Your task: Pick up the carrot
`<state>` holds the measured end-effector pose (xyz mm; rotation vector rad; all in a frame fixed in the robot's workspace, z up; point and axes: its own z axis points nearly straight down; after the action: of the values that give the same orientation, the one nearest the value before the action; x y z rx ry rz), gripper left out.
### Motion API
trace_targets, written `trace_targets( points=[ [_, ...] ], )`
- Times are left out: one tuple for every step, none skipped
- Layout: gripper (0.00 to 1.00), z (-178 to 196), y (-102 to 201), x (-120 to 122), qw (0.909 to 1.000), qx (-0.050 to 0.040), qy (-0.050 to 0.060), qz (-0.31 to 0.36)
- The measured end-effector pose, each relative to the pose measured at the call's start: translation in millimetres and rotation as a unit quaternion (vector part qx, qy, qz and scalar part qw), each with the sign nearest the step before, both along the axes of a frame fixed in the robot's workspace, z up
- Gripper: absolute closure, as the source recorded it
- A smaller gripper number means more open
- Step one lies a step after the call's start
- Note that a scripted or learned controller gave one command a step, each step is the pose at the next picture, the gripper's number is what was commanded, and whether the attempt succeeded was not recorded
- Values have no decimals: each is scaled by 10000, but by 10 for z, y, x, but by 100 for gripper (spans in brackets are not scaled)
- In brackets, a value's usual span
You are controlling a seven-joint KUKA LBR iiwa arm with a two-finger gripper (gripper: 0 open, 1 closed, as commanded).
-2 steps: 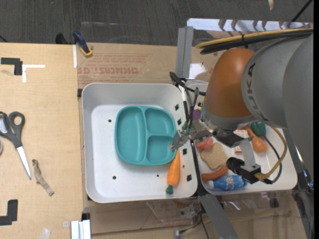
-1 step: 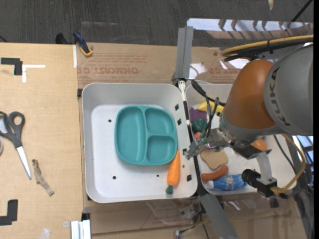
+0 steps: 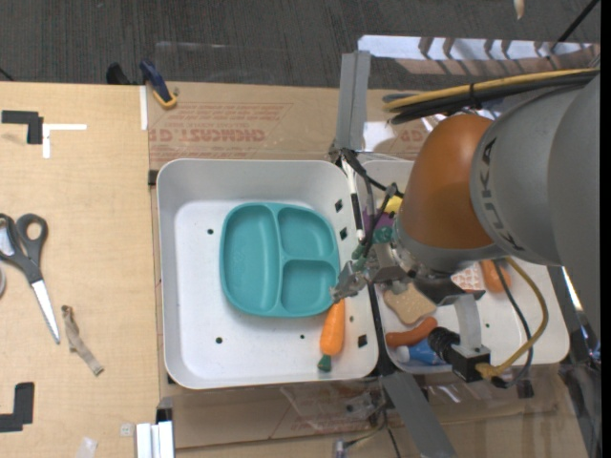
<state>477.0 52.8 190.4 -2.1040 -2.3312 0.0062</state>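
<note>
Fingers, state unclear, hover above carrot in left white bin.

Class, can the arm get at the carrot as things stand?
Probably yes. The carrot lies uncovered in the left bin, beside the teal plate, and the hand hangs just above it with nothing between them.
</note>
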Motion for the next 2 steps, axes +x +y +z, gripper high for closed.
trace_targets(
  points=[
    [0,-3,-83,310,10000,-2,4,78],
    [0,1,-591,-1,9988,2,6,-494]
  ],
)
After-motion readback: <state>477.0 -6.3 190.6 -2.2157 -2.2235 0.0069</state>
